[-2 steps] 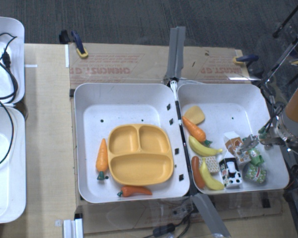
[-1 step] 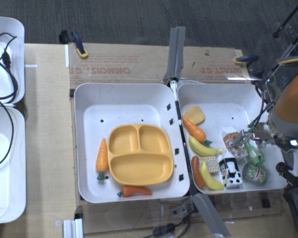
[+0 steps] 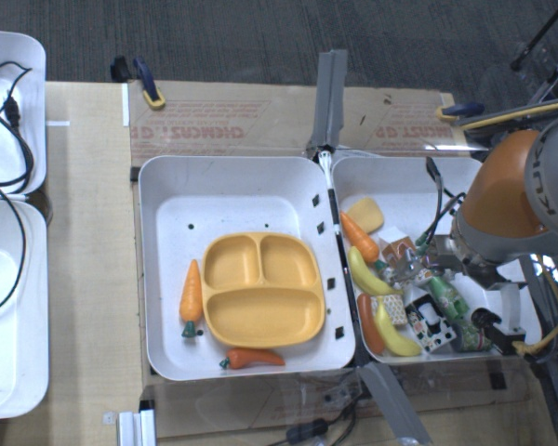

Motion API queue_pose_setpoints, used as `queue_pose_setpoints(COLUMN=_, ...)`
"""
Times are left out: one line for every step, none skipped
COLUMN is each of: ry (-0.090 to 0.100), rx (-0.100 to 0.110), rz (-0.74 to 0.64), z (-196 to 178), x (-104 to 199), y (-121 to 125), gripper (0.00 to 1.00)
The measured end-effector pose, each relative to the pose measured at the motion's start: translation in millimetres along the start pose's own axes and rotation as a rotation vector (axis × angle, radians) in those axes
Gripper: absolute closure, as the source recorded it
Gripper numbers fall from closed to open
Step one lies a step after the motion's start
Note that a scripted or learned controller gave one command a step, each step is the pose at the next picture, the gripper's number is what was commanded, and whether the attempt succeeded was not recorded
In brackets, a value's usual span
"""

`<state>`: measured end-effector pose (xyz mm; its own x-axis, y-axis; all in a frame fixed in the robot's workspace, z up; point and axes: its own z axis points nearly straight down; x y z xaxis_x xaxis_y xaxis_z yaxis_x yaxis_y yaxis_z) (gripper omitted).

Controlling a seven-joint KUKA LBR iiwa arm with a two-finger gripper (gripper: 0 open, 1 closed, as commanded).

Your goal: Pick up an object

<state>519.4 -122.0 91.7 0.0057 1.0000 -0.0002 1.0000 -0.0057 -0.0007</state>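
Gripper [image 3: 411, 269] position as I read it: low in the right bin [image 3: 402, 170], among two bananas [image 3: 367, 275], a carrot [image 3: 358, 235] and a yellow block [image 3: 365, 216]. I could not tell how its fingers stood. In the left bin [image 3: 158, 249] I saw a yellow divided plate [image 3: 262, 288], with one carrot at its left [image 3: 192, 291] and another along its front [image 3: 255, 358].

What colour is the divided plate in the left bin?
Yellow-orange, plain with no pattern: the divided plate shows best in the camera view.
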Motion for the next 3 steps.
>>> queue_pose_setpoints(ry=-0.001, rx=0.000, rz=-0.048, z=-64, x=-65, y=-41, gripper=0.00)
queue_pose_setpoints(ry=-0.007, rx=-0.018, rz=-0.091, z=-19, x=-77, y=-36, gripper=0.00)
queue_pose_setpoints(ry=-0.001, rx=0.000, rz=0.099, z=-55, x=-77, y=-41, gripper=0.00)
